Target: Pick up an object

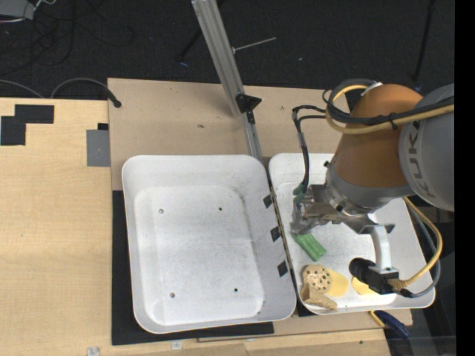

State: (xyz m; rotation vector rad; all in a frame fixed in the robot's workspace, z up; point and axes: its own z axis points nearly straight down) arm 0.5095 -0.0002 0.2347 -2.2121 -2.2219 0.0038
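Hand point(303, 225) low in the right bin point(415, 291), hanging from the grey and orange wrist just above the green block point(311, 245); whether open or closed cannot be told, hidden under the wrist housing and cables. Nothing seen held. Nearest candidate for the pick: that green block, lying flat on the bin floor at a slant, near the wall shared with the left bin point(148, 199). Looks like a small stiff bar, probably plastic or foam, likely light, with straight sides that should suit a pinch across the short width. Further toward the front edge, a tan speckled piece point(317, 279) with a rough, crumbly-looking surface, touching a smooth pale yellow rounded shape point(335, 283); another yellow piece point(363, 286) just beside, partly covered by a black cable fitting. Rounded yellow ones probably slicker, apt to roll out of a two-finger grip; better taken across the middle. Bins themselves shallow, white, glossy moulded plastic with rounded corners, seated on a plain brown desk point(178, 117)
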